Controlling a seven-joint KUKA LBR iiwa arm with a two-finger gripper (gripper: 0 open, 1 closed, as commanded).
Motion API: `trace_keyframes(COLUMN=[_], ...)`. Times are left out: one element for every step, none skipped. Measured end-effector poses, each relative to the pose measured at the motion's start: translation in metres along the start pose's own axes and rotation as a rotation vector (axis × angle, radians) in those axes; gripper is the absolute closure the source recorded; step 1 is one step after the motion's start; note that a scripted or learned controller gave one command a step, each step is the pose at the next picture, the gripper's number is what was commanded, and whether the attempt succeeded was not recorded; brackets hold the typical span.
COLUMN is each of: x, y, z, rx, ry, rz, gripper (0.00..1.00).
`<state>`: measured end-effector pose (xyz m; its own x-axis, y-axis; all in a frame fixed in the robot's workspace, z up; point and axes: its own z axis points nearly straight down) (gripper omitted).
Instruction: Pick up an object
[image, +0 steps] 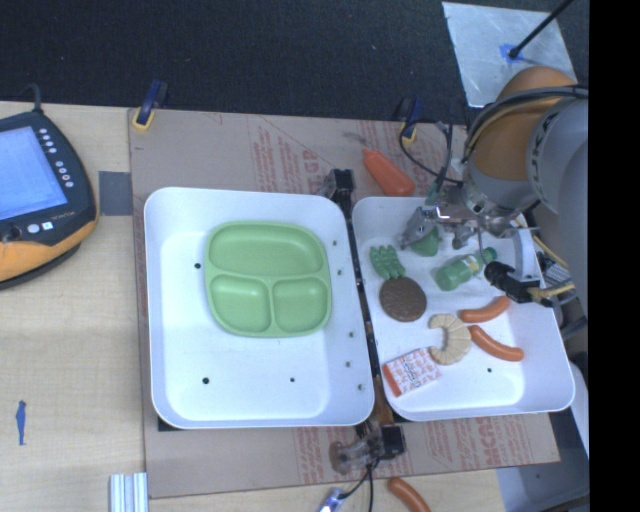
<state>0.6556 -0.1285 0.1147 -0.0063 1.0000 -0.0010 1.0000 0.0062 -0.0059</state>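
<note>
My gripper (441, 233) hangs low over the back of the right bin (530, 395), its two grey fingers spread open. A small green object (427, 243) lies just beside the left finger, partly hidden by it. Just in front of the gripper lies a green bottle (462, 270). Further forward are a ridged green piece (387, 262), a brown round cookie (403, 298), a croissant (451, 338), two sausages (483, 310) (497, 347) and a red and white packet (411, 372). Nothing is held between the fingers.
The left bin (170, 330) holds a green divided plate (268, 277). An orange carrot (387, 172) lies on the bench behind the bins. A teach pendant (35, 195) rests at the far left. Clamps sit between the bins at back and front.
</note>
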Motion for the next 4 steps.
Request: trace_keyframes(x=[-0.002,-0.001,0.021,-0.008], y=[-0.003,0.0,-0.08,-0.022], z=[-0.01,-0.011,0.021,0.021], rx=[0.016,0.005,-0.006,-0.008], ry=[0.001,0.0,0.0,0.0], rz=[-0.001,-0.002,0.002,0.002], gripper=[1.0,0.0,0.0,0.0])
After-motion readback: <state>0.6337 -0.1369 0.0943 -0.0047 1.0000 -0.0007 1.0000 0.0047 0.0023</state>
